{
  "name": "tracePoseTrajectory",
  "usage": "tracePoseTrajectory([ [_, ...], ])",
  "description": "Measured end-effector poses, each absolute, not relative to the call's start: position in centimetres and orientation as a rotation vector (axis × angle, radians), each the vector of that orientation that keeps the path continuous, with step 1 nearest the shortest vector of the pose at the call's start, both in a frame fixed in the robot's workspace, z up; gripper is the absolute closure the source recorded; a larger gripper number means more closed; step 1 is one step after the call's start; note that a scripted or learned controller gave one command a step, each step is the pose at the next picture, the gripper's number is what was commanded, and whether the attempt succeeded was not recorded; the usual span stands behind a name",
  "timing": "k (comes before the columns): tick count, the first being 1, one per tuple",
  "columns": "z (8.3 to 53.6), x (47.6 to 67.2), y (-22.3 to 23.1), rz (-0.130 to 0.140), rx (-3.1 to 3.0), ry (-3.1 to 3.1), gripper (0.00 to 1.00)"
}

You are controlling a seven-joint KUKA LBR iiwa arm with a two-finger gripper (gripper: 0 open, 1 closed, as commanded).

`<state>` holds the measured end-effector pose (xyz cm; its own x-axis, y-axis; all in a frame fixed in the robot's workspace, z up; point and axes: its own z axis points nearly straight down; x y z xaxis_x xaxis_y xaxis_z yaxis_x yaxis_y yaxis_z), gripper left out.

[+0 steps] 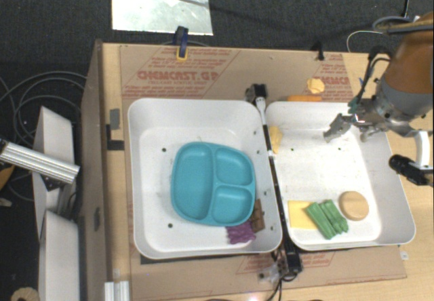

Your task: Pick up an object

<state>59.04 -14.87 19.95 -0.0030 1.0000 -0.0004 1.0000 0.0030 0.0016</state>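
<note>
My gripper (347, 125) is hanging over the back part of the right bin (319, 171), up near its far right corner, with my arm (410, 69) coming in from the right edge. Honestly can't tell how it's set from this angle, it's just a grey blur of metal pointing left and down over the white floor, and nothing visible in it. Stuff I could grab in this bin is all at the near end, well apart from me: a round tan puck (353, 205), a green piece (326, 217) just left of it and touching or nearly so, and a flat yellow block (299, 214) right up against the green one on its left. There's also a small yellow bit (274, 137) tucked along the left wall near the divider, and an orange thing (304, 97) sitting on the back rim. Over in the left bin (152, 157) there's a teal divided plate (213, 184) taking up the middle, with a purple item (239, 233) and a brown one (258, 218) at its near right edge. Both bins sit on cardboard (176, 69).
</note>
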Motion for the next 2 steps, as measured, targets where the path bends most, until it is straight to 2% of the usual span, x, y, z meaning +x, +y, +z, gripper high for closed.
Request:
tracePoseTrajectory([
  [1,7.8,61.6,-10.7,-0.001,2.214,2.233,0.00],
  [2,8.6,67.1,-10.3,0.008,2.210,2.225,0.00],
])
